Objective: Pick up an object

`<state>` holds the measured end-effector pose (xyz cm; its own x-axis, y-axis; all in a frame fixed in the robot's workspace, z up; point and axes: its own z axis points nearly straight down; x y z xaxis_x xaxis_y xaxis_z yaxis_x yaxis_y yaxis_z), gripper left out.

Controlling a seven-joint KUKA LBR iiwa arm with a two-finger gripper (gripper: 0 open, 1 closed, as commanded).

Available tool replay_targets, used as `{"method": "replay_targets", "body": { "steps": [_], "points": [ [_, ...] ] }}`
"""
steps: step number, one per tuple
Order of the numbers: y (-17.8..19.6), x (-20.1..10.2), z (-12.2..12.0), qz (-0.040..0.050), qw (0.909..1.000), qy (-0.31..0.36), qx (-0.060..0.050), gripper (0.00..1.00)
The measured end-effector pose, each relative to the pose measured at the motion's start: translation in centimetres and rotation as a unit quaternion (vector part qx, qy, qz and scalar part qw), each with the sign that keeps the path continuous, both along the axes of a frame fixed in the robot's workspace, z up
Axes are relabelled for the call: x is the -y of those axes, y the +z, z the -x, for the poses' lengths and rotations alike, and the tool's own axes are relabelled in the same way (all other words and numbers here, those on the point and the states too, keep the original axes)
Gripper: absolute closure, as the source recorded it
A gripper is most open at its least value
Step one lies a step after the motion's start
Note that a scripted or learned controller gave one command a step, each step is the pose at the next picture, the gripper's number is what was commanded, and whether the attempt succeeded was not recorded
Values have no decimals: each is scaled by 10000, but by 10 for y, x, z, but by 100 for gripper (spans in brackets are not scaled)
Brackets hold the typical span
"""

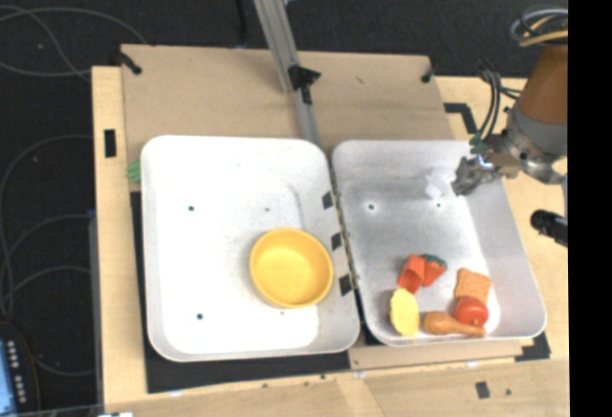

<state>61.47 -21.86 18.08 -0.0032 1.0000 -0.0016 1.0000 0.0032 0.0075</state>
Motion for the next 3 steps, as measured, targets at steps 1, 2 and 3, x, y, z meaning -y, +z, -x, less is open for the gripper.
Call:
{"method": "replay_targets", "body": {
  "steps": [1, 2, 3],
  "points": [
    [60, -5, -5, 2, 10000, 6, -7, 100],
    [82, -4, -6, -7, 10000, 13, -27, 100],
    [86, -49, -6, -11, 10000, 17, -29, 100]
  ]
}}
